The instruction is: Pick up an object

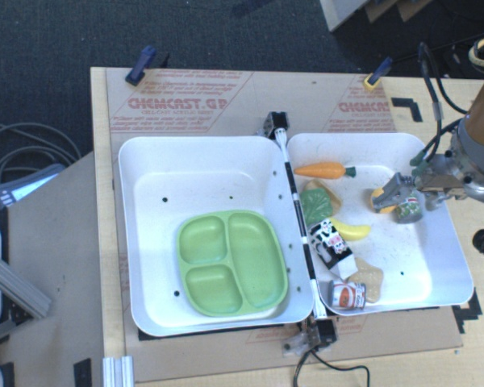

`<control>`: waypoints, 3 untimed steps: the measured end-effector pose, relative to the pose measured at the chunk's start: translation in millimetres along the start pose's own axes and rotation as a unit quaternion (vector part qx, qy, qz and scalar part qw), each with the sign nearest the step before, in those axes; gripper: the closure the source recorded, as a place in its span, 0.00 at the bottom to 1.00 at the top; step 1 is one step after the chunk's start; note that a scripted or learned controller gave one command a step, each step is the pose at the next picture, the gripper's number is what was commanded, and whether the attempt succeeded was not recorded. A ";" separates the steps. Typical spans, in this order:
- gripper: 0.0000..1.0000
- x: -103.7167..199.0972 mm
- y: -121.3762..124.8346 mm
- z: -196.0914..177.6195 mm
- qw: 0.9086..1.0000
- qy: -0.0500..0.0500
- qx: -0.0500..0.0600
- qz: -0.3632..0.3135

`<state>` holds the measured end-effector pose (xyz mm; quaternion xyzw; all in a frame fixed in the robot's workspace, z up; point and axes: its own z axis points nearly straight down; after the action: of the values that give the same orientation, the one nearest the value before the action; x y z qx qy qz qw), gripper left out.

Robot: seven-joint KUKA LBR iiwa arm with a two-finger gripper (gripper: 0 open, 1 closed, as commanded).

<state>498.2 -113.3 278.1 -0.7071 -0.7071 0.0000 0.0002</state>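
Grey gripper (394, 197) low in right bin (436, 280).
Finger state indeterminate; small greenish object (409, 210) sits directly beneath.

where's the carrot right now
The carrot lies in the right bin, near its far rim and close to the divider between the bins, just beyond the green leafy toy and left of the gripper.

Counted across the bench:
Two white bins (137, 240); one green tray (230, 262); one carrot (321, 169); one banana (352, 231); one can (348, 295).
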 end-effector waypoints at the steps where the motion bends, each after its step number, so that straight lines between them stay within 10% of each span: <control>1: 0.00 -61.9 55.8 89.2 1.000 0.000 0.000 0.001; 2: 0.00 -53.7 116.4 194.2 1.000 0.004 -0.001 -0.002; 3: 0.00 -35.8 79.1 193.6 1.000 0.000 0.001 0.000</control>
<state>577.3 -149.1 84.5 -0.7072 -0.7070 0.0002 0.0009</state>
